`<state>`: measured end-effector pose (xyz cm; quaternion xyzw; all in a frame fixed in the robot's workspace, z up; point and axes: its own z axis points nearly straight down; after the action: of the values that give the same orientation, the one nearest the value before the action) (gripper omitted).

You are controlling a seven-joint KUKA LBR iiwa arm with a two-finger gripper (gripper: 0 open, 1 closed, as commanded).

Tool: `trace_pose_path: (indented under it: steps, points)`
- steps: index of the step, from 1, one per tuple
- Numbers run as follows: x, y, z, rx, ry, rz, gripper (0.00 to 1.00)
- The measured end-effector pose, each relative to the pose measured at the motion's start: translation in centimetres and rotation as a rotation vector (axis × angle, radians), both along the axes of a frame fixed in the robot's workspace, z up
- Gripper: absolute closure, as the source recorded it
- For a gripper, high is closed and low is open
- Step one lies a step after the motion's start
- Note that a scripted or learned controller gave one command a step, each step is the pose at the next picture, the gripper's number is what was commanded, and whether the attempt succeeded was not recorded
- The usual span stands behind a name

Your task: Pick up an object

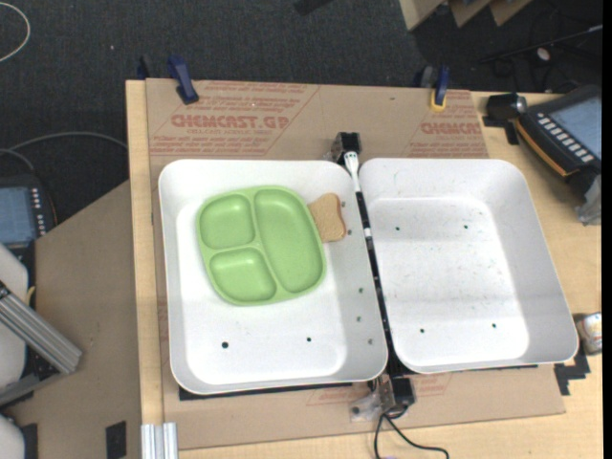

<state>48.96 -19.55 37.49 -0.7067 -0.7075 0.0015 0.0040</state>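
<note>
Two white bins (449,352) are sitting on the desk (287,113); a green divided plate (260,245) is lying in the left one, long axis slanting up-right, a tan slice (329,217) touching it.

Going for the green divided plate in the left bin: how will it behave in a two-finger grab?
The green plate looks like stiff, light plastic, so it probably won't flop. It lies flat with low rims, likely slippery to pinch. The tan piece touches its edge and may shift.

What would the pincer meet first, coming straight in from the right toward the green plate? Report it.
Travelling low, probably the right bin's outer rim; higher, the way looks free until the tan piece lying against the green plate's right edge. Height is unclear.
</note>
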Motion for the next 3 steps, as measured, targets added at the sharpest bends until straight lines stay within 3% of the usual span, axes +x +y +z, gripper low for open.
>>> trace_pose_path:
  steps: [1,2,3]
  points:
    - [1.9,2.7,14.5,-0.010,-0.028,0.003,1.00]
    - [-1.2,5.0,3.9,0.000,0.003,-0.002,1.00]
    - [-1.1,8.6,-3.6,-0.001,0.000,0.002,1.00]
